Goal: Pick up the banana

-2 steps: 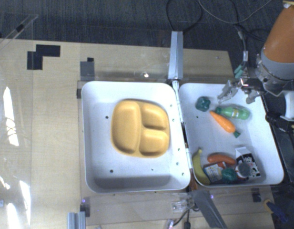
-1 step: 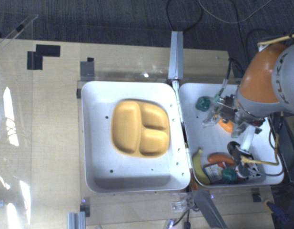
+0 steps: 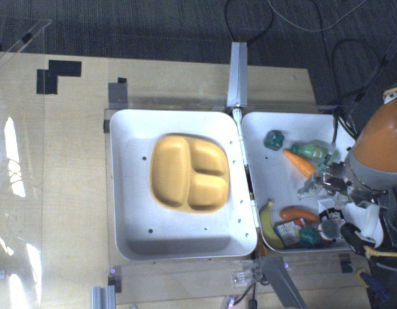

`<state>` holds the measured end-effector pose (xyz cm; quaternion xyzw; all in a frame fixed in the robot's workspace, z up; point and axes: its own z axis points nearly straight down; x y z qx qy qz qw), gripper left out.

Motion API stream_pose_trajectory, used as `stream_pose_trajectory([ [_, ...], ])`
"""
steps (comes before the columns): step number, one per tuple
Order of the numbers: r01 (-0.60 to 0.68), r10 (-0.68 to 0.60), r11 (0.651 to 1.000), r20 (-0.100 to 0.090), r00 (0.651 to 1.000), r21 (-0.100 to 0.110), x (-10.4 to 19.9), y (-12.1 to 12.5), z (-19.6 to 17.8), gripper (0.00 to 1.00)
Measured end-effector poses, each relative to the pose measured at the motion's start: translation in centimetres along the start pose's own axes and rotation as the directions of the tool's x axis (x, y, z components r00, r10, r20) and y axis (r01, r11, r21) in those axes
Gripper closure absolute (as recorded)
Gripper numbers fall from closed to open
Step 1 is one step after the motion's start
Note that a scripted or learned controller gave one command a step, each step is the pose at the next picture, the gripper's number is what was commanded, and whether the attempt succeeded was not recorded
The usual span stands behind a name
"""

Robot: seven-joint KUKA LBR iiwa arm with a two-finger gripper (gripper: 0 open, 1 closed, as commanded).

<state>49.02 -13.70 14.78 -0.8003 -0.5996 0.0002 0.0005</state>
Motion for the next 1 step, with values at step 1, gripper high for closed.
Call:
stream_pose_trajectory([
  [1, 0.002, -0.002, 1.0, -0.001, 1.0, -0.001, 0.09, 0.16, -0.88, 1.0],
])
